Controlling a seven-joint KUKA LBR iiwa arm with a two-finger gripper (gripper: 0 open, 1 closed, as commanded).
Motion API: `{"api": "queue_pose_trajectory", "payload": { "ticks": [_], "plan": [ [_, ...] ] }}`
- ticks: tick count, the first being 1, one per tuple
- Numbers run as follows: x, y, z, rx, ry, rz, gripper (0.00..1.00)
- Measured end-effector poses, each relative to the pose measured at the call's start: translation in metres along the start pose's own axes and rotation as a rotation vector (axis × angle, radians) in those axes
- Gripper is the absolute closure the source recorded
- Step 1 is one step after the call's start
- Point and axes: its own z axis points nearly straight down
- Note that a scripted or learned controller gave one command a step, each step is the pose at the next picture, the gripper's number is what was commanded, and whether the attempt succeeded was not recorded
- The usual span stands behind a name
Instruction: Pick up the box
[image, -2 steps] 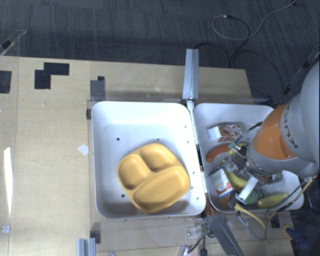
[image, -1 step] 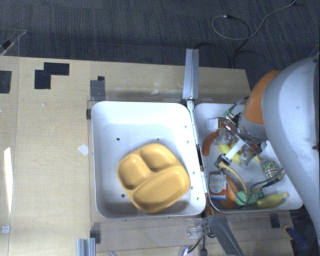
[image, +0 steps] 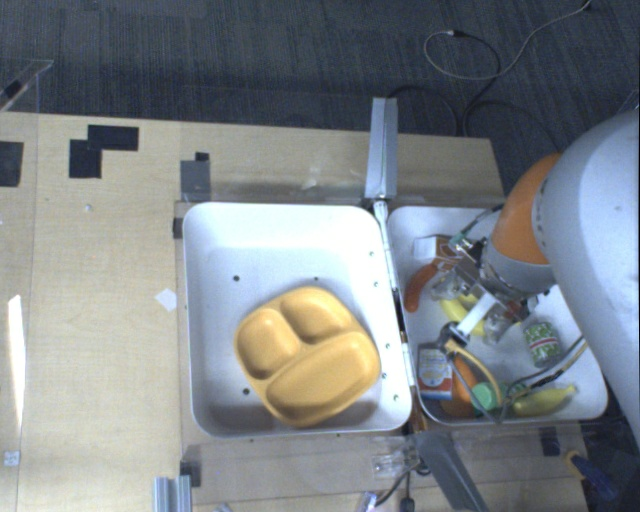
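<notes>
Arm (image: 600, 250) cut off by right edge; only lower grey body and orange band seen. Gripper (image: 478, 318) buried among cables and clutter in right bin (image: 404, 232); fingers too small and muddled to read as open or closed. Box (image: 434, 366) partly covered by green-yellow cable, label blurred, unreadable. Orange item beside box half hidden under same cable; identity not told. Right bin's far wall and right rim hidden beneath arm. Green patterned object (image: 541, 340) near arm too blurred to name. Yellow piece (image: 545, 400) at bin's near corner partly masked by wires. Bracket at bottom edge cropped.
</notes>
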Motion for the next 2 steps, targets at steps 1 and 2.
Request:
{"api": "queue_pose_trajectory", "payload": {
  "ticks": [1, 2],
  "plan": [
    [-0.001, -0.006, 0.000, -0.001, 0.001, 0.063, 0.00],
    [0.001, -0.006, -0.011, -0.001, 0.003, 0.054, 1.00]
  ]
}}
